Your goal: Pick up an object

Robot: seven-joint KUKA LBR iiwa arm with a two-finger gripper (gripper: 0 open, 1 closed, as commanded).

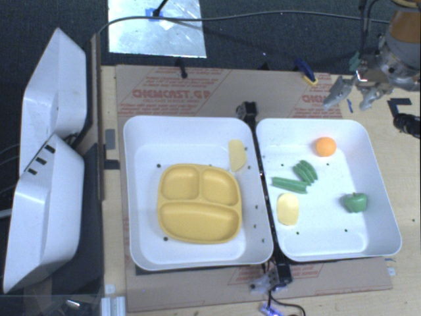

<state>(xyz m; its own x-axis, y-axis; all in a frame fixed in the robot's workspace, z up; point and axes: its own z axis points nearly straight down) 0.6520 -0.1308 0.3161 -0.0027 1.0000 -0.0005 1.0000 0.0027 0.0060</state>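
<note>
Over at the far right corner of the table (197, 84), the hand (353, 95) hangs above the cardboard, just beyond the back rim of the right bin (381, 196), its two fingers (339, 94) spread apart and nothing between them. So the grab hasn't begun, by my reckoning; the whole pick is left to do.

Down in that right bin everything lies loose. The orange ball (325, 146) sits nearest the hand, close to the back wall. A little toward the middle there's a green pod (305, 171), and just beside it a longer green bean (289, 185), the two nearly touching. A pale yellow slice (287, 209) rests in front of them, and a green pepper (355, 203) sits apart near the right wall.

In the left bin (141, 196), a yellow divided plate (198, 201) takes up the middle, and another pale yellow piece (237, 155) lies by its back corner.

My guess: the ball is the handiest target, though any would count. The hand has to move over the bin, drop and close.
</note>
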